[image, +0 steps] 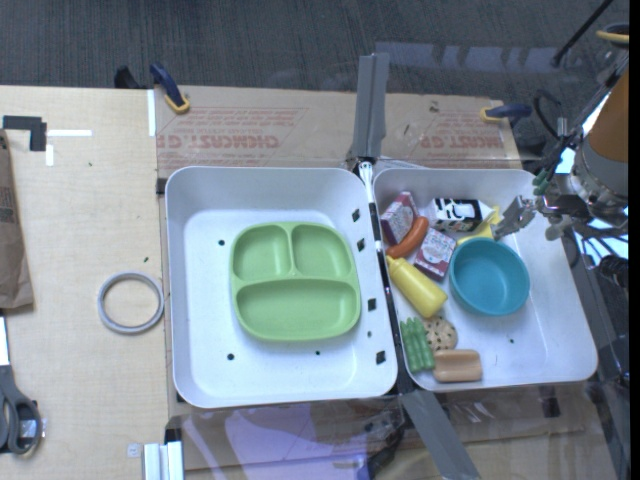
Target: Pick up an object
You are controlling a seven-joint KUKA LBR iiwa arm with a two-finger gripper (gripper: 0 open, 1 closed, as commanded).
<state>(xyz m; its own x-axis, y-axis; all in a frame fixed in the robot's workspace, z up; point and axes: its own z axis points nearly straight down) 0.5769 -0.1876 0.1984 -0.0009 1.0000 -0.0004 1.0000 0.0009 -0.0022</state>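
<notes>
Both white bins (190,298) look like smooth moulded plastic with a slight sheen. The green divided plate (296,281) is matt plastic, and the blue bowl (489,277) is smooth plastic with a soft gloss inside. The yellow bottle (417,285) is shiny plastic, as are the toy hot dog (458,366) and sausage (408,237). The desk (80,238) is pale matt wood, with brown printed cardboard (250,128) lying flat behind the bins. A roll of tape (131,301) looks translucent and glossy. The gripper (522,212) shows dull grey metal.

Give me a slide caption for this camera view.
Claw hovers beside blue bowl in toy-food bin; green divided plate fills the other.
</notes>
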